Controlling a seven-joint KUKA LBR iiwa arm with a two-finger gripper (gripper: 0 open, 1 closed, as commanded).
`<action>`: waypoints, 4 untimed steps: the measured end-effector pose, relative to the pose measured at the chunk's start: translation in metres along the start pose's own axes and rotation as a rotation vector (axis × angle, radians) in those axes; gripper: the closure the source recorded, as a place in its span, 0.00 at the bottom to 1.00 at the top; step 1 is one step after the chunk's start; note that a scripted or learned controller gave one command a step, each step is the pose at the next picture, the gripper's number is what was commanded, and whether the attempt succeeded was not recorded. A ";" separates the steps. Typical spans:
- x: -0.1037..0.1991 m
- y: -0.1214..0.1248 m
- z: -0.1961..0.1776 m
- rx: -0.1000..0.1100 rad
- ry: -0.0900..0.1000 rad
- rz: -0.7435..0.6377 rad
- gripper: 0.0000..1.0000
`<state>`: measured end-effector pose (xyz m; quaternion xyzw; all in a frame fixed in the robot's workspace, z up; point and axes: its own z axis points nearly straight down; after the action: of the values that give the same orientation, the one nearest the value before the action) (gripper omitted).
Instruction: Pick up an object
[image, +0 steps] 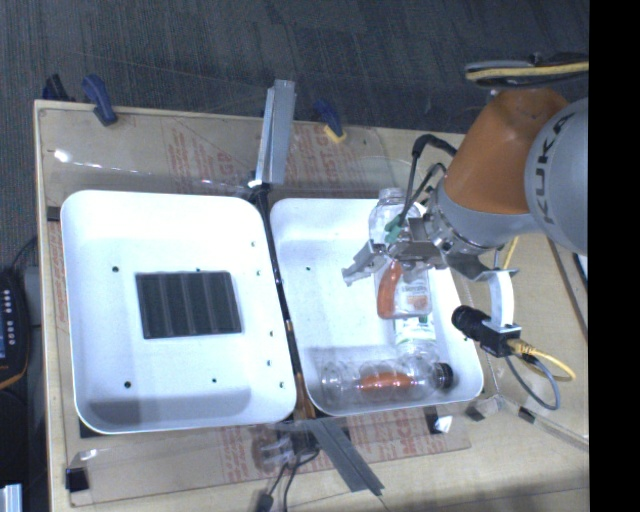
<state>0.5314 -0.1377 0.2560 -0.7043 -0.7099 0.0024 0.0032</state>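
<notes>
My gripper (392, 258) hangs over the upper middle of the right bin (310, 300). Directly below it a clear plastic bottle (408, 300) with an orange patch and a green label lies lengthwise along the bin's right side, partly hidden by the gripper. A second clear bottle (385, 378), orange inside and with a dark cap on its right end, lies across the bin's near edge. The view does not show whether the gripper touches the first bottle.
The left bin (100, 250) holds a dark ribbed rectangle (188, 304) in its middle. A grey upright bar (274, 135) stands behind the divide between the bins. Black and yellow cables (520, 350) run just right of the right bin.
</notes>
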 end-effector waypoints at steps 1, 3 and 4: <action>-0.062 0.010 0.045 0.001 0.001 0.036 0.00; -0.068 0.049 0.101 0.000 0.000 0.055 0.00; -0.058 0.016 0.115 -0.001 0.000 0.087 0.00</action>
<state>0.5466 -0.1951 0.1413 -0.7347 -0.6784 0.0023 0.0029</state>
